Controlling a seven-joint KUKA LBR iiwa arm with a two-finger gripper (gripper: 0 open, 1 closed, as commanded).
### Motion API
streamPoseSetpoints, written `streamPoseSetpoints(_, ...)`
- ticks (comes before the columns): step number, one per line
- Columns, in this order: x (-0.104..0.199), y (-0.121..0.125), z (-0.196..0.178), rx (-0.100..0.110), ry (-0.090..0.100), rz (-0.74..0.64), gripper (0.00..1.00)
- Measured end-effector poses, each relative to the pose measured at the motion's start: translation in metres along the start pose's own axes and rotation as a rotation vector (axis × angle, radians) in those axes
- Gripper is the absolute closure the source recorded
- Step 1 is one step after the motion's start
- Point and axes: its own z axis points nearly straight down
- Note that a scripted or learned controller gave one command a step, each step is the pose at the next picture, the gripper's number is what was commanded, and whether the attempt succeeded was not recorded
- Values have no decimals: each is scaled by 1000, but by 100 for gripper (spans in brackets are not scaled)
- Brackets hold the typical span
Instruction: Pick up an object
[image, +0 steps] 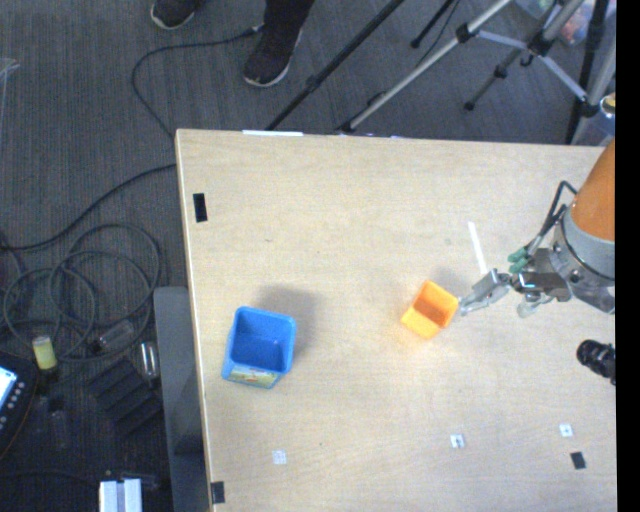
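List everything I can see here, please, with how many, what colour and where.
Orange cup: one, orange, lying on its side right of the tabletop's middle, at the gripper's tip.
Blue box: one, blue, open side up, on the tabletop's left part.
White stick: one, white, above the orange cup.
Tabletop: one, pale wood colour, with small black and white markers.
Cables: several, black, on the dark floor to the left.
Stand legs: several, black and silver, at the top.
Shoes: two, dark, at the top.
Gripper: one, silver-grey, reaching in from the right.
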Motion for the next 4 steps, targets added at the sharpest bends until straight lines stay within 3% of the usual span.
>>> streamPoseSetpoints(1,29,59,37,0,0,-45,0)
streamPoseSetpoints(2,46,66,190,0,1,-46,0)
streamPoseSetpoints(3,46,65,183,4,4,-45,100)
streamPoseSetpoints(4,97,124,90,0,-2,-167,100)
